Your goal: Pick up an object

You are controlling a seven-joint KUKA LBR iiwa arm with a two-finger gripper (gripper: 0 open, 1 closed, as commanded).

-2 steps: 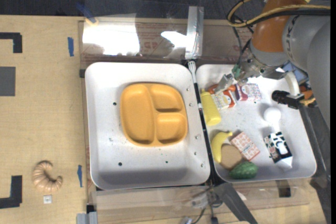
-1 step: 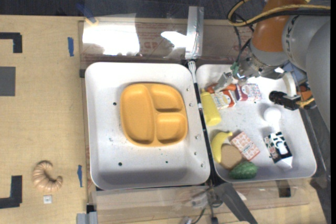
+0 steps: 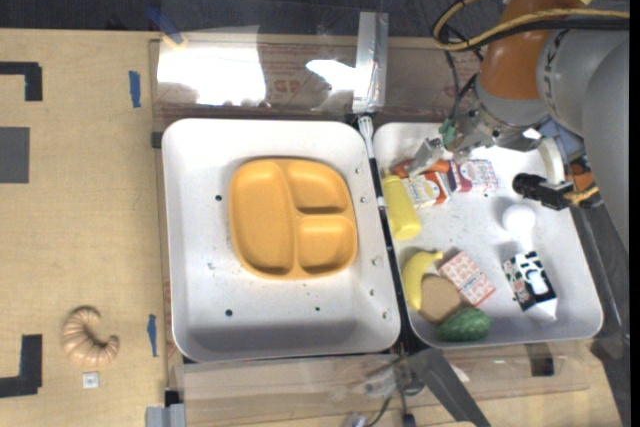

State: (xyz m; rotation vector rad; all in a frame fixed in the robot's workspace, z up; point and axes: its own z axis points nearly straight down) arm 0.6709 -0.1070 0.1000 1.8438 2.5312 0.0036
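My gripper (image 3: pixel 447 137) hangs over the back left part of the right bin (image 3: pixel 580 245), just above an orange-and-white packet (image 3: pixel 430 185) and a white-and-pink packet (image 3: pixel 478 177). A yellow block (image 3: pixel 401 207) lies along the bin's left wall. A white ball (image 3: pixel 520 216) and a black-and-white carton (image 3: pixel 528 279) lie to the right. At the front are a banana (image 3: pixel 416 273), a brown round piece (image 3: pixel 438 297), a red-patterned packet (image 3: pixel 467 277) and a green piece (image 3: pixel 464 323). I see nothing held by the gripper.
The left bin (image 3: pixel 190 245) holds a yellow divided plate (image 3: pixel 293 215). A tan croissant-shaped toy (image 3: pixel 90 335) lies on the bench at the far left. A clear plastic guard (image 3: pixel 260 65) stands behind the bins.
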